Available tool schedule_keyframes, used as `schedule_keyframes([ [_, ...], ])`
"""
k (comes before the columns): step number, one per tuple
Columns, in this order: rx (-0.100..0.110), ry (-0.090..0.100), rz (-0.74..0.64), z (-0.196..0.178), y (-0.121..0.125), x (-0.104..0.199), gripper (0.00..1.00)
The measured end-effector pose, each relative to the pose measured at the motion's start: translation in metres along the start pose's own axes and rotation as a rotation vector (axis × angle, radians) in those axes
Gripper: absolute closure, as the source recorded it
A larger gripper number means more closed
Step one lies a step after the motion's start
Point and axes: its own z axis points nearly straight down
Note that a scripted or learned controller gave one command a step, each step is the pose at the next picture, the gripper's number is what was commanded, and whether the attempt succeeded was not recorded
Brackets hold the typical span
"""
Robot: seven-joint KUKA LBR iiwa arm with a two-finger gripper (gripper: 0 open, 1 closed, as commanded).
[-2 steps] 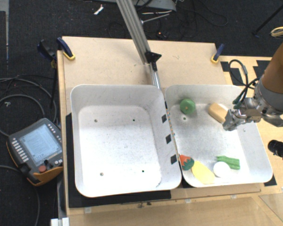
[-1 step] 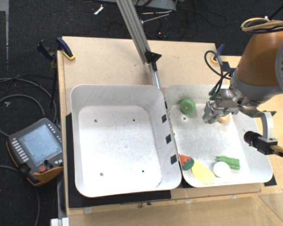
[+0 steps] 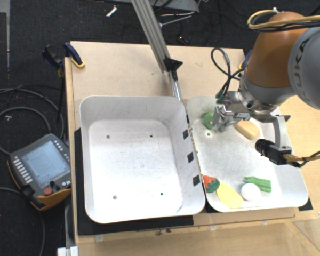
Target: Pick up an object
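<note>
Gripper [image 3: 222,119] is hanging low over the far part of the right bin [image 3: 288,193], right beside a small green ball [image 3: 208,119]. Whether it is gripping anything is hard to tell. A tan block [image 3: 247,129] is lying just right of it. Yellow [image 3: 229,196], white [image 3: 250,191] and green toys [image 3: 257,183] are sitting at the near edge.
</note>
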Motion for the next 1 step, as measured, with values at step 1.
schedule_keyframes([
  [1,0.002,0.000,0.001,0.0149,0.0132,0.0458,1.00],
])
